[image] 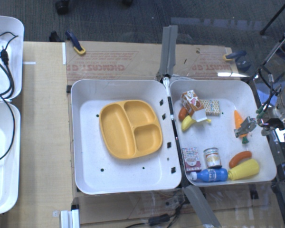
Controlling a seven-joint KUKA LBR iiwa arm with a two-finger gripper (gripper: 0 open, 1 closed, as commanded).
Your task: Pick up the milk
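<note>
Grey carpet surrounds my bench, which carries 2 white bins. My left bin holds 1 yellow divided plate. My right bin holds the small items. I take the carton near its top left corner to be the milk; it lies tilted, touching a banana and a sausage. My gripper sits at the bin's right side beside a carrot, well apart from the carton. I cannot tell its state. Nothing is lifted; approach, grasp and lift remain.
</note>
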